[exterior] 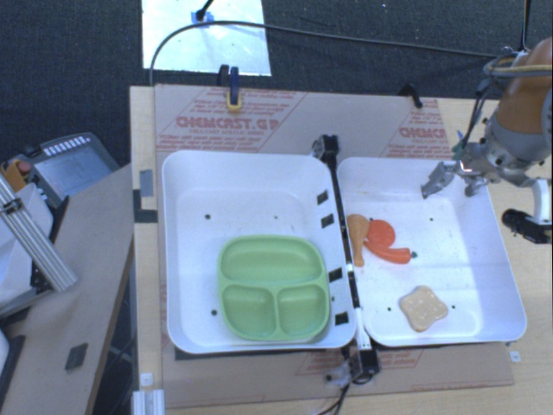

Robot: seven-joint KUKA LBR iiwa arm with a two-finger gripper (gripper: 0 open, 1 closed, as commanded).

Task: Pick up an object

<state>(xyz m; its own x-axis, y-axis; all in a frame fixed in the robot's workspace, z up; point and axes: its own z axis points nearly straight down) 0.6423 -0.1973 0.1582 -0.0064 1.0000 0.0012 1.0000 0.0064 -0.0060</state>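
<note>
In the right bin lie an orange-red toy piece, a tan drumstick-shaped piece beside it at the bin's left wall, and a tan slice of toy bread nearer the front. My gripper hangs over the bin's back right corner, well away from these objects. Its two fingers are spread apart with nothing between them.
The left bin holds a green three-compartment plate at its front. A black clip strip runs between the bins. A cable arcs across the back of the bench, and a grey device sits at the far left.
</note>
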